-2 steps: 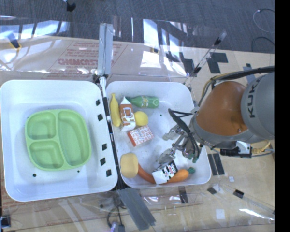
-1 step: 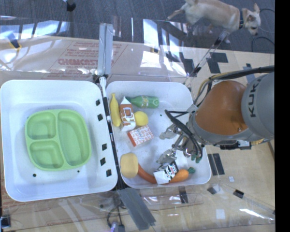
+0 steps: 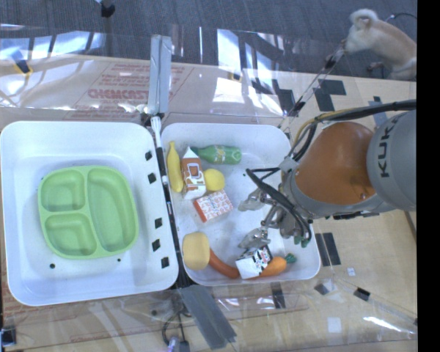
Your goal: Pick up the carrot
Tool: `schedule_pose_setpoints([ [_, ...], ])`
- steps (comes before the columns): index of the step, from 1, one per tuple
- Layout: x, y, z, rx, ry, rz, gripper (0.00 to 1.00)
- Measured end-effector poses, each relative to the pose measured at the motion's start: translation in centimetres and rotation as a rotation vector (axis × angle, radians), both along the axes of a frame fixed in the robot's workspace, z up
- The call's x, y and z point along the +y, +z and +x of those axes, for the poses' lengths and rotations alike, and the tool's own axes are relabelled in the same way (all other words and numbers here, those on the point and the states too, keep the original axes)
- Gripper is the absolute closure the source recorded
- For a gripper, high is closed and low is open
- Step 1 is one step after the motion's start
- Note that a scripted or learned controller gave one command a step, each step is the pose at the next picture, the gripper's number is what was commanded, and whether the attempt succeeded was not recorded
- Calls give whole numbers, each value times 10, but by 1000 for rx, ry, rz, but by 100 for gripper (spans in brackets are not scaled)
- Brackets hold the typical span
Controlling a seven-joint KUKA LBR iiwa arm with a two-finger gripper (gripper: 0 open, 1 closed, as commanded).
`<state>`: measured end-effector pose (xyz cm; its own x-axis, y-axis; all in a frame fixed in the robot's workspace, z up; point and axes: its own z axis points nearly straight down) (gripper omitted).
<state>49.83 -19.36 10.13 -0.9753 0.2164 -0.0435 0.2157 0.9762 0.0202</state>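
The carrot point(image 3: 276, 265) is orange with a green top. It lies at the front right of the right bin point(image 3: 227, 132), its green end pointing right. A small white carton point(image 3: 251, 264) rests against its left end. My gripper point(image 3: 258, 239) hangs just above and slightly left of the carrot, over the white carton. I see nothing held in it. The grey arm with its orange band point(image 3: 336, 163) reaches in from the right over the bin's right wall.
The right bin also holds a banana point(image 3: 174, 167), a green bottle point(image 3: 218, 154), a lemon point(image 3: 214, 180), an orange box point(image 3: 213, 206), a yellow round fruit point(image 3: 196, 249) and an orange-red stick point(image 3: 221, 264). A green divided plate point(image 3: 87, 211) sits in the left bin point(image 3: 15, 196).
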Motion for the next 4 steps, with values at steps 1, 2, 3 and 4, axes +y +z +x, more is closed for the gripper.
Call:
schedule_pose_setpoints([
  [1, -4, 3, -5, 16, 6, -8, 100],
  [2, -5, 3, -5, 16, 6, -8, 0],
  [3, -5, 3, -5, 16, 6, -8, 0],
  [4, -11, -4, -9, 13, 209, -19, 0],
])
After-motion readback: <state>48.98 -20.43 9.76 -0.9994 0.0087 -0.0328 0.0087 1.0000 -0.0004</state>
